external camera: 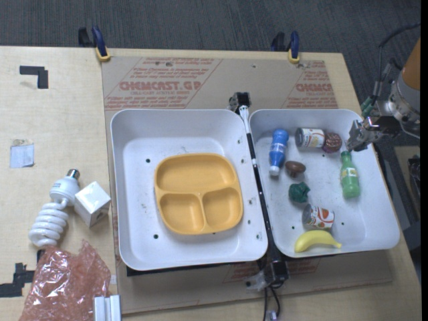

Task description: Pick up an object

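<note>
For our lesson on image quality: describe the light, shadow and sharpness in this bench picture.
Camera view: soft, even light; faint shadows beneath the yellow tray and banana; mild glare on the white bin rims; the gripper at the right looks slightly blurred; can labels too soft to read.

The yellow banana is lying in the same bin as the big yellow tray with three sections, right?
Not quite. The camera view shows the banana lying in the right bin, near its front edge, beside a small can. The yellow tray with three sections sits by itself in the left bin.
</note>
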`<state>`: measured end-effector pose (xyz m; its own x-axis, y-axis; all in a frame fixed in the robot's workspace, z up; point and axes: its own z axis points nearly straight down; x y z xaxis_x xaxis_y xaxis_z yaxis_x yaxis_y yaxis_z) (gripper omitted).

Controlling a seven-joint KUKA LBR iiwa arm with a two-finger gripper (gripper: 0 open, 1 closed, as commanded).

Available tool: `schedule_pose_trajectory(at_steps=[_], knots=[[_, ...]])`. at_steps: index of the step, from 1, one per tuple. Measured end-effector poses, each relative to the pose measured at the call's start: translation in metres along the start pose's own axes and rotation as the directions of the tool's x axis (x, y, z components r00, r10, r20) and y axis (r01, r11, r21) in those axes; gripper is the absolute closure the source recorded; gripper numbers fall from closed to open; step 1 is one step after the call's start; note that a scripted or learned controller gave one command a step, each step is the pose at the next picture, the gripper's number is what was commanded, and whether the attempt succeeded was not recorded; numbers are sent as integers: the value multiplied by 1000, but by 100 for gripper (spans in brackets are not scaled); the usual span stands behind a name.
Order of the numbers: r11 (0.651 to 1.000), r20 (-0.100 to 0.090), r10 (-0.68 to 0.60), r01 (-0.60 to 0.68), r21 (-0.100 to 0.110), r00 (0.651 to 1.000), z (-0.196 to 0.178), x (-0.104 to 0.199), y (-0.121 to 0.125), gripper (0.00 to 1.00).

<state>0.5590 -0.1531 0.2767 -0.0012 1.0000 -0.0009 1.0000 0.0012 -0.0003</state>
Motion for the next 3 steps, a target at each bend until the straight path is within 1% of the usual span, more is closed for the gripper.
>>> schedule_pose_trajectory(at_steps=[1,2,3], knots=[[1000,0,2,-2,0,1000,140,-9,-22,0],[1000,-1,3,-3,0,1000,184,15,-51,0],[1000,0,2,-2,-5,1000,184,49,-80,0]])
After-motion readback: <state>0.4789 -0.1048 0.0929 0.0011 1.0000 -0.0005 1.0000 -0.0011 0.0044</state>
